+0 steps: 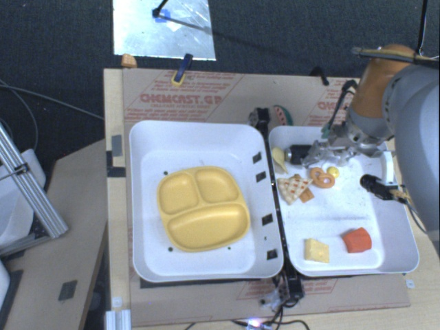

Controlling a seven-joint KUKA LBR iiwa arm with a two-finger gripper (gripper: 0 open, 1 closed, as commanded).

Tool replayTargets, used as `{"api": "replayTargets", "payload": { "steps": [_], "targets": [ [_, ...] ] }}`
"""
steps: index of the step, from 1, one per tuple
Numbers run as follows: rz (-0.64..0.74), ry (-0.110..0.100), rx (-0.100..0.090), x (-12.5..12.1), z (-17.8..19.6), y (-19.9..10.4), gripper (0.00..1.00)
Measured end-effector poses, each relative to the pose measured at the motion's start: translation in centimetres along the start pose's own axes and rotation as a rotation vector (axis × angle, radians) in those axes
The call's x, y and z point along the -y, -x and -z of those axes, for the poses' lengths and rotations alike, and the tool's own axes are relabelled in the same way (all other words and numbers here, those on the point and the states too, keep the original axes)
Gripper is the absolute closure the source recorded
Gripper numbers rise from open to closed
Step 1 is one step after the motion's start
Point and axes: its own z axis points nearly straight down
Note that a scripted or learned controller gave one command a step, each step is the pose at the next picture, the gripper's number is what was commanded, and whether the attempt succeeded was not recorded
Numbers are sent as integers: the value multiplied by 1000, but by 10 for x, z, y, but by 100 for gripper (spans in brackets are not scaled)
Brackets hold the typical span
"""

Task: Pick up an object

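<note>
Camera view: two bins [137, 184], one yellow tray [203, 208], claw [328, 155] grip unclear.

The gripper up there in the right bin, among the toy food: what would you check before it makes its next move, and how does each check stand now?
1. Gripper is over the right bin: ok.
2. Something to grab lies close by: ok, an orange ring and a small yellow piece.
3. An object sits between its fingers: cannot tell, too cluttered.
4. Spare targets lie apart from the pile: ok, cheese wedge and red-orange block.
5. Left bin holds the yellow divided plate, well away from the arm: ok.
</note>
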Motion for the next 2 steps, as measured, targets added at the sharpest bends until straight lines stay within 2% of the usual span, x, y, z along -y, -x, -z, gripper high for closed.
{"api": "replayTargets", "payload": {
  "steps": [1, 2],
  "targets": [
    [-22, 32, -3, 82, -4, 5, 0],
    [-22, 29, -5, 180, -8, -9, 0]
  ]
}}
